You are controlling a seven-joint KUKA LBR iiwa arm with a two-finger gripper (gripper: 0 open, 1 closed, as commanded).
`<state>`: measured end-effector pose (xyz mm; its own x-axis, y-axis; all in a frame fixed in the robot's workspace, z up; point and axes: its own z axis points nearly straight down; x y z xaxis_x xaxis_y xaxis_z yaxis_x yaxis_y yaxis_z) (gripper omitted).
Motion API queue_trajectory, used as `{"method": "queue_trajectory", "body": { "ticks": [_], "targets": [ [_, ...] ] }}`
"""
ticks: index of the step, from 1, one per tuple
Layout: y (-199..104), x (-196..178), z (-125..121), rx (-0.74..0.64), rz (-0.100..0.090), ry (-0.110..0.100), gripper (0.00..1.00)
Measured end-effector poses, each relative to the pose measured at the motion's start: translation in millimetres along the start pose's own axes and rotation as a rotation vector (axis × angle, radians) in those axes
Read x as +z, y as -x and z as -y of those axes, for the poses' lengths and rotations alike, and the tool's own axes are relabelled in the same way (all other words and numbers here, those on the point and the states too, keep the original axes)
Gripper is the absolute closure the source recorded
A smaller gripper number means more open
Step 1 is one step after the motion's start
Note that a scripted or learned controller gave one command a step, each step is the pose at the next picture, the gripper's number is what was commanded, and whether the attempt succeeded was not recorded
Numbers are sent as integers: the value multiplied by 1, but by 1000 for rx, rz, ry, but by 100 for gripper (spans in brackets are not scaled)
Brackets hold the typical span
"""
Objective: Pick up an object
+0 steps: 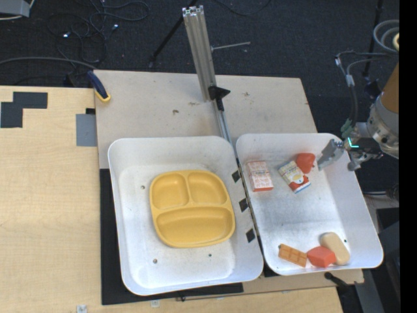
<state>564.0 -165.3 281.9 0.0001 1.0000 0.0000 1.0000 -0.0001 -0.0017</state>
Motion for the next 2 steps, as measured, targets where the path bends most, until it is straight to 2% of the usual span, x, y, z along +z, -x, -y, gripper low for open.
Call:
{"method": "queue_trajectory", "body": {
  "ticks": [1,2],
  "targets": [
    [0,0,0,0,0,1,0],
    [4,63,5,0,-2,-8,0]
  ]
}}
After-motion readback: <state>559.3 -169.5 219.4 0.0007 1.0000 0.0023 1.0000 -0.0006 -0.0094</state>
